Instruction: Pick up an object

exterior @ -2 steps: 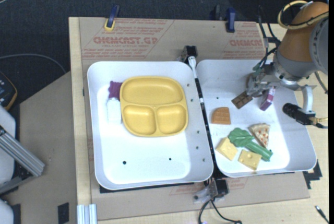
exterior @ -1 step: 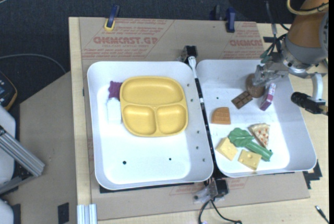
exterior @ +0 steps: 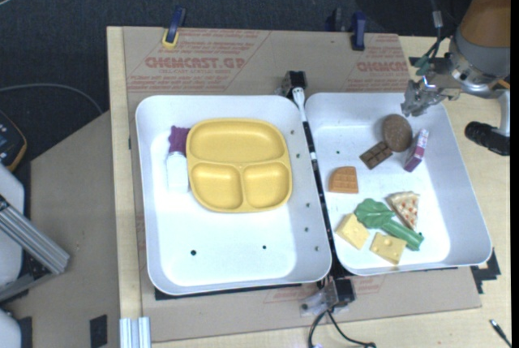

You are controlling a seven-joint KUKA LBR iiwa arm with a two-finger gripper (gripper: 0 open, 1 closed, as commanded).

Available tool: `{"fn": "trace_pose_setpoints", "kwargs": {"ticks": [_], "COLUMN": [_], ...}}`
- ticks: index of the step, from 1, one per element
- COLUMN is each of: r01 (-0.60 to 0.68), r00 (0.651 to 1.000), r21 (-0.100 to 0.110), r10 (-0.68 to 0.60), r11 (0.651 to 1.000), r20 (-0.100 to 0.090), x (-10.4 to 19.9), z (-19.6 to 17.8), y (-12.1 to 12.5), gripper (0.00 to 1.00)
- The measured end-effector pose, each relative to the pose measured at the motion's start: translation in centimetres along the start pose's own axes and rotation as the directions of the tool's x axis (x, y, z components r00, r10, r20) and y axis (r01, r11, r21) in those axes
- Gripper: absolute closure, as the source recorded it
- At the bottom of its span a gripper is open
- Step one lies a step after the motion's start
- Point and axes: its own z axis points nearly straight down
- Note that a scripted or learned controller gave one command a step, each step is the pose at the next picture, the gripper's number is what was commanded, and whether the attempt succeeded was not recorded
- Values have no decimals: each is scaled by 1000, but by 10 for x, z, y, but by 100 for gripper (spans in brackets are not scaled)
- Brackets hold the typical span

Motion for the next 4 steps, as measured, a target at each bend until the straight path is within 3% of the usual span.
{"fn": "trace_pose_setpoints", "kwargs": {"ticks": [1, 4], "r01": [0, 3], "r00": [1000, 1000], "r21": [2, 14], "r10": [0, -3], "r11": [1000, 1000], "r20": [0, -5], "x": [0, 174], "z": [-29, -38], "y": [2, -60], "gripper": [100, 100]}}
